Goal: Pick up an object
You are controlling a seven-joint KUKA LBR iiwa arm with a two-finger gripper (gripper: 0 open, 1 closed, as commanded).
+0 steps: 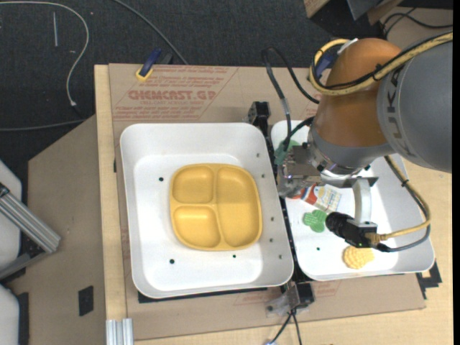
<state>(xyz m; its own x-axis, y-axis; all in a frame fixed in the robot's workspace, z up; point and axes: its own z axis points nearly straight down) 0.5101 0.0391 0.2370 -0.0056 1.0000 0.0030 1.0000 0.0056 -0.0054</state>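
- grey metal at the arm's end is hanging low over the right bin, near its left wall; the gripper is sitting there under the orange wrist band, and i cannot tell whether it is open or closed, since the wrist is covering it from above.
- nothing is showing as held.
- just beside the gripper, towards the right and the near side, a small red and white packet is lying flat on the bin floor, partly tucked under the wrist.
- a little nearer the camera, a green toy, soft-edged and lumpy, is lying close to the packet; this looks like the likeliest thing to pick, and it is lying on the near side of the gripper, so the coming move is probably a short shift towards the near rim and then down.
- further out, a round yellow piece with a bumpy surface is resting by the bin's near rim, with a black cable fitting hanging above it.
- none of these small things is showing a clear long axis.
- across in the left bin, well apart from the gripper, a smooth yellow plastic plate with three compartments is lying flat in the middle.
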